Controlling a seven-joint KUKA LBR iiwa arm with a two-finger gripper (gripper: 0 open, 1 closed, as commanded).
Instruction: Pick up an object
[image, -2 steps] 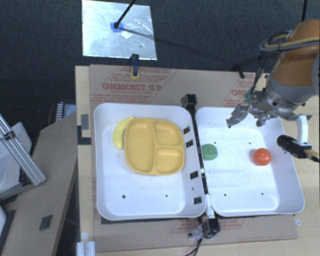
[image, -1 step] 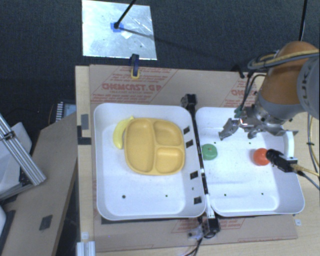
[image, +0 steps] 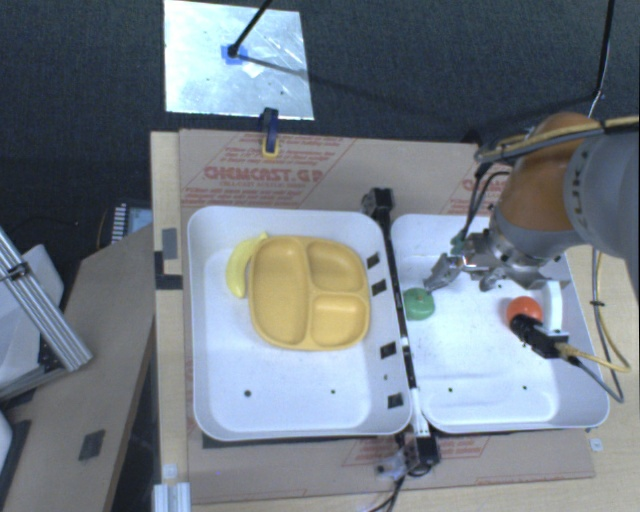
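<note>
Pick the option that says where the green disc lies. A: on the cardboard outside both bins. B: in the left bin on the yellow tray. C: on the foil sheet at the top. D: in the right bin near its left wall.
D: the green disc lies on the floor of the right bin, close to its left wall, apart from the yellow tray in the left bin.

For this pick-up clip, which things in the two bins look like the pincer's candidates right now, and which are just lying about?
In play, right bin:
- pincer, low over the bin floor
- green disc, nearest the pincer
- orange ball, further right

Lying about, left bin:
- yellow divided plate
- banana, tucked against the plate's left edge

The split is a judgement from closeness.
</note>
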